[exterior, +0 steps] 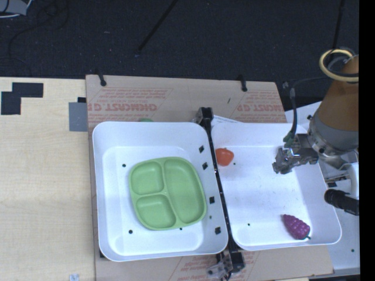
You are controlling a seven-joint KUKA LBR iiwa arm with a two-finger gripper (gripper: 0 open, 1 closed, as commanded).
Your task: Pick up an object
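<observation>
A small orange-red object (224,156) lies in the right bin (263,239) close to its left wall. A purple grape-like bunch (296,226) rests near that bin's front right corner. My gripper (283,164) hangs over the right part of the right bin, above the floor and well behind the purple bunch. Nothing shows between its fingertips, and the orange-red object is about a hand's width to its left.
The left bin (111,157) holds a green three-compartment plate (167,192). A black divider (214,186) runs between the two bins. The arm's grey and orange body (340,116) stands over the right bin's right rim. Cardboard lies under both bins.
</observation>
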